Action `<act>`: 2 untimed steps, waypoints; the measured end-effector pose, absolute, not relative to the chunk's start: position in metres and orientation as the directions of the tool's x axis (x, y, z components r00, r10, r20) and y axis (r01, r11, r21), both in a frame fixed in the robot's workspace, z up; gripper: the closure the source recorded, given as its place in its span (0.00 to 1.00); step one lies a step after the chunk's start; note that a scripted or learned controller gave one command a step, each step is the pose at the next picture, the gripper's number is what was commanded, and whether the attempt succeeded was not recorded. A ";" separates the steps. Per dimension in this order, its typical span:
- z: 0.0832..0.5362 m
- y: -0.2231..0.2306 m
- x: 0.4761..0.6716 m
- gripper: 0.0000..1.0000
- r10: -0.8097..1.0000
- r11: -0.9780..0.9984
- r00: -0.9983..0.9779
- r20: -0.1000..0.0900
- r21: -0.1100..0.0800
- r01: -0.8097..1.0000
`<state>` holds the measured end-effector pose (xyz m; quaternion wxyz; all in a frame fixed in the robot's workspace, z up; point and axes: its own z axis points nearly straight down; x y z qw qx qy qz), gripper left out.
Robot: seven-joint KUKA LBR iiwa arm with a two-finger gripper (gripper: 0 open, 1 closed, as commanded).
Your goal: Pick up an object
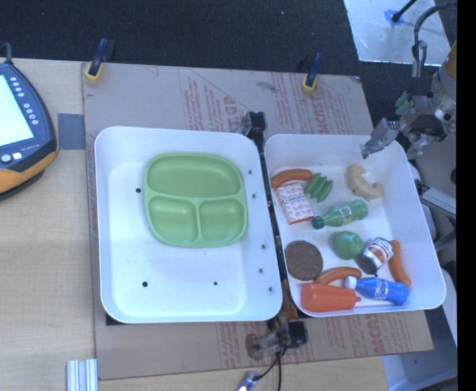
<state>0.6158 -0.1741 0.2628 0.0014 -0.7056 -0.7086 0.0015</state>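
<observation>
Objects for the pick all lie in the right bin (424, 243); we count about twelve. The gripper (394, 137) hangs over that bin's far right corner, touching none of them, with the beige lump (364, 182) nearest. We cannot tell whether it is wide or narrow.

Surface: a wooden bench (34, 251) with a cardboard sheet (181, 96) under both bins, held at its far edge by two blue clamps (99, 59). Beyond the bench the floor is dark, with a white sheet (389, 19) on it. A screen unit with an orange casing (6, 133) sits at the bench's left end.

Counts:
- two white bins; the left bin (124, 283) holds one green divided plate (196, 199) with three compartments.
- two bottles: a green bottle (341, 214) and a blue bottle (378, 290).
- two brown-red sausages (291, 176), one at the far left of the bin, the other near the front.
- one red-and-white packet (293, 202), one brown disc (304, 259), one can (374, 255), one orange carrot (329, 298).

Axes: the green bottle lies flat, long axis left to right and tilted slightly away at its right end, narrow end to the left. The blue bottle lies left to right, white cap to the left, just beside the carrot, which runs parallel to the bin's front wall.
</observation>
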 end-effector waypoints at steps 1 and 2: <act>0.096 -0.140 0.552 0.00 1.000 0.006 -0.006 0.001 -0.007 1.000; 0.093 -0.133 0.652 0.00 1.000 0.004 -0.004 0.001 -0.005 1.000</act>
